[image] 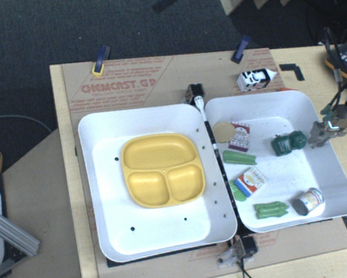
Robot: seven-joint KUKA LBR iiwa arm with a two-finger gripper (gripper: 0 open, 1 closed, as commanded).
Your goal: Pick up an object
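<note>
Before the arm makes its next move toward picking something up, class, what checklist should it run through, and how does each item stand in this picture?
1. Tool is over the right bin, where the objects lie: ok.
2. A target is close: the dark green object lies just left of the tool: ok.
3. Tool open enough to take it: cannot tell, the tip is too small and blurred.
4. Room around the target: white floor shows on all sides, and the nearest item, the red and white packet, lies apart: ok.
5. Something already gripped: cannot tell.
6. Yellow divided tray sits in the left bin, out of the path: ok.
</note>
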